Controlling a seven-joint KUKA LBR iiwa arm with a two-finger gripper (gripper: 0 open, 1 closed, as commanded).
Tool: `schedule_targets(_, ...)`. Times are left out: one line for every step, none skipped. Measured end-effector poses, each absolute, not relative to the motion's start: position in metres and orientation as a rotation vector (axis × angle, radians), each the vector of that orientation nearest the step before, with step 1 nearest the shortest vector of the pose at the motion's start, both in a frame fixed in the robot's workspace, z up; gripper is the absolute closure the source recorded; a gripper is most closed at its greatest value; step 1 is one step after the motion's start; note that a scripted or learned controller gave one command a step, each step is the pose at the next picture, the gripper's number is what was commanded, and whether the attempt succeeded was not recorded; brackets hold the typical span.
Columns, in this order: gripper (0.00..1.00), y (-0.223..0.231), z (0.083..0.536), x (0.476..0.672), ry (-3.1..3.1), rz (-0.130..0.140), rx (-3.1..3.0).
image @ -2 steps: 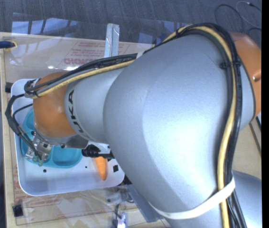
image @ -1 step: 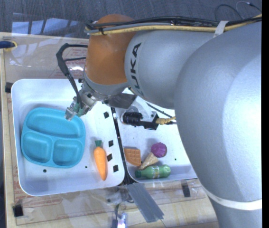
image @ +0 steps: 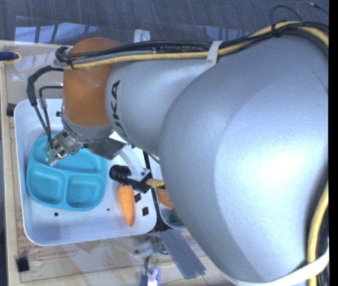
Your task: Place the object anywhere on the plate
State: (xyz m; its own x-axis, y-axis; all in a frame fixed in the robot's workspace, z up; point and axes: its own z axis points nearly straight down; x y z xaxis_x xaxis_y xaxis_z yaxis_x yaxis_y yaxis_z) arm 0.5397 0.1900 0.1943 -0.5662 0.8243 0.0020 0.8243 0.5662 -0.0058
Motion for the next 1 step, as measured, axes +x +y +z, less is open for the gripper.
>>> schedule_targets(1.00,0.1654,0.2125,0.4889,-2.380,0.008,-2.044)
